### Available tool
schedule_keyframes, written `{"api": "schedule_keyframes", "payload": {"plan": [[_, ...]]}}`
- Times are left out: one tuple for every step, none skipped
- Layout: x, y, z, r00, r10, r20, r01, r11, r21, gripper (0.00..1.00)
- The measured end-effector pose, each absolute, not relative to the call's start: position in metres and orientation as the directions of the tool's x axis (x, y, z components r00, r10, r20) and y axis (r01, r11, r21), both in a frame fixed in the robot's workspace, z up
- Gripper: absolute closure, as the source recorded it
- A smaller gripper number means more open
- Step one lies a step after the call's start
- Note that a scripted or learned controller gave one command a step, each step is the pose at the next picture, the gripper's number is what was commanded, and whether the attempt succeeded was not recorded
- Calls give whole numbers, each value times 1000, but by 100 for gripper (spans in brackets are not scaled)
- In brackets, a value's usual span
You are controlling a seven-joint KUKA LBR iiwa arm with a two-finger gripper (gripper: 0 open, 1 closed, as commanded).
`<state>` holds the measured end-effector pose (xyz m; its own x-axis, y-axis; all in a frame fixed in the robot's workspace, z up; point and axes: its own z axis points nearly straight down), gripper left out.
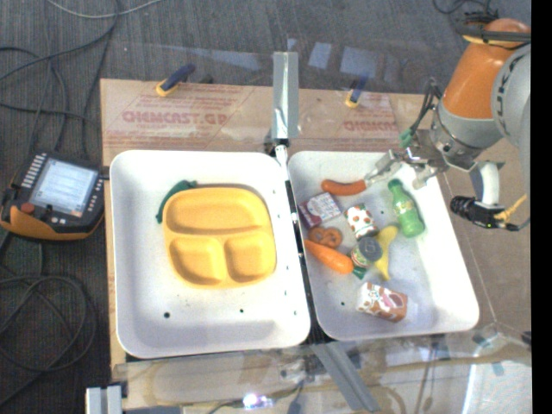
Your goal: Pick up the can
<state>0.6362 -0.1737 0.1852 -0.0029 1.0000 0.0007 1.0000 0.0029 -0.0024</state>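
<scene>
A small can (369,250) with a dark grey round top stands upright in the middle of the right bin (457,296), between a carrot (329,256) and a banana (384,247). My gripper (401,172) hangs over the far part of that bin, open, with its fingers spread and nothing between them. It is well beyond the can, just above the cap end of a green bottle (406,209).
The right bin also holds a sausage (344,186), a purple box (321,206), a round cookie (325,235), a red-and-white object (361,221) and a lying red-and-white packet (382,301). The left bin (138,317) holds a yellow divided tray (221,234). A pendant (55,194) lies at far left.
</scene>
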Motion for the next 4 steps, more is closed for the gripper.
{"api": "schedule_keyframes", "payload": {"plan": [[620, -123, 103, -93, 996, -4, 996, 93, 13, 0], [648, -124, 96, 134, 991, 2, 991, -134, 15, 0], [658, -129, 103, 288, 958, 0, 958, -288, 2, 0], [620, -172, 96, 377, 926, 21, 926, -377, 16, 0]]}}
